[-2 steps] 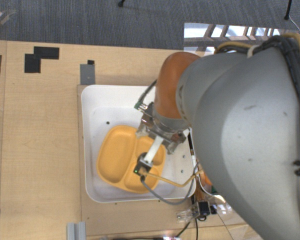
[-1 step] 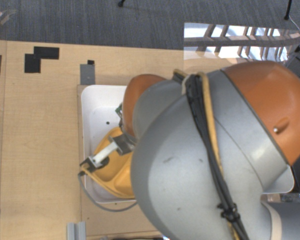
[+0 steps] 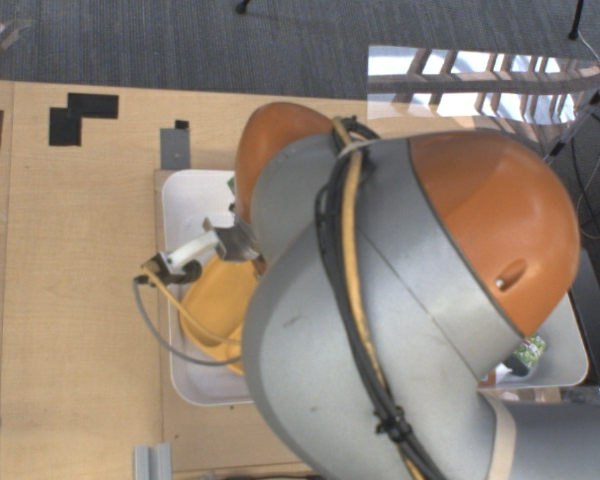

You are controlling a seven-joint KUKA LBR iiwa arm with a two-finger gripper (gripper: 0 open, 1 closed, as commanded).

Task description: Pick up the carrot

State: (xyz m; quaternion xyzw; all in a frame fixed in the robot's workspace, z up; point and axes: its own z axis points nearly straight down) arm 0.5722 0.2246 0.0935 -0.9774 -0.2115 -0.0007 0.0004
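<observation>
My grey and orange arm (image 3: 400,298) fills the middle of the view and hides most of both bins. My gripper (image 3: 234,241) is down over the left bin (image 3: 180,203), with just a grey piece of it showing at the arm's left edge. Right below it a large yellow-orange soft thing (image 3: 215,303) lies in the left bin, partly under the arm. I cannot tell whether this is the carrot, or whether the gripper touches it.
At the arm's lower right, a small green thing (image 3: 529,350) and a bit of something orange-red (image 3: 488,374) lie in the right bin (image 3: 572,353). Bare wooden bench (image 3: 70,298) stretches to the left of the bins.
</observation>
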